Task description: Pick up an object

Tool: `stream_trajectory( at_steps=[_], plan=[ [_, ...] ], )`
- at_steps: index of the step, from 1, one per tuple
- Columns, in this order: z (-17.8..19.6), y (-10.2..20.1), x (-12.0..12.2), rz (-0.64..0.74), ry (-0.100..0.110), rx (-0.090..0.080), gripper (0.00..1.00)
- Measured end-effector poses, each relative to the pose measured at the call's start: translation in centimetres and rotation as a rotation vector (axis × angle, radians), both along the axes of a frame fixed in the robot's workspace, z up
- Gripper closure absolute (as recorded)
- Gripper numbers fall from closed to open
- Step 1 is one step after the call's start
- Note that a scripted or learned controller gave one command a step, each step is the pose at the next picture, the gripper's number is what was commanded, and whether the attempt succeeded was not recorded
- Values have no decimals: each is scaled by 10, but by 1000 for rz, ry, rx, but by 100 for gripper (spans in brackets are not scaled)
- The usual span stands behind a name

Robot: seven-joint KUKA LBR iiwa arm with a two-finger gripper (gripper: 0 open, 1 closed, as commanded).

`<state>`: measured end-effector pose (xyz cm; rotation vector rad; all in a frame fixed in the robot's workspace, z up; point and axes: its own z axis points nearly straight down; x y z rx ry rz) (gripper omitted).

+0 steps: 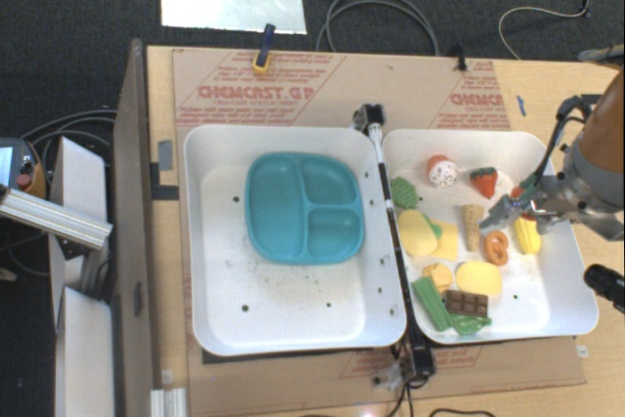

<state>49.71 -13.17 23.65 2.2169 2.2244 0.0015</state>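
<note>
Hanging over the right half of the right bin (571,308), reaching in from its right edge: the gripper (510,210). Not showing clearly enough whether open or closed, so leaving that as impossible to tell; nothing visibly gripped.

Lying just below the gripper, toward the bin's front edge: an orange ring (496,247). Sitting just to the ring's right, near the arm: a yellow corn piece (527,235). Standing just to its left: a tan cone (473,226). Resting toward the back edge, beyond the gripper: a red strawberry (484,181) and, further left, a white and red ball (441,172).

Crowding the bin's left edge: a green leafy piece (403,193) and a yellow pear (420,232). Filling the front-left corner: a yellow lemon (479,278), touching a brown chocolate bar (466,304), with a green stick (431,300) beside it.

Lying in the middle of the left bin (225,308), well apart from the gripper: 1 teal plate (304,208) with 3 compartments. Carrying the 2 bins side by side: a cardboard-covered bench (293,83).
</note>
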Motion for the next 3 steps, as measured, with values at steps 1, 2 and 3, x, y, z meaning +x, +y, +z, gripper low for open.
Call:
stream_trajectory(
  at_steps=[1, 2, 3],
  plan=[
    [-143, -47, 26, 1, 0, 0, 0],
    [-132, -47, 27, -1, -3, 0, 100],
    [-61, -7, 80, 6, -9, -1, 100]
  ],
)
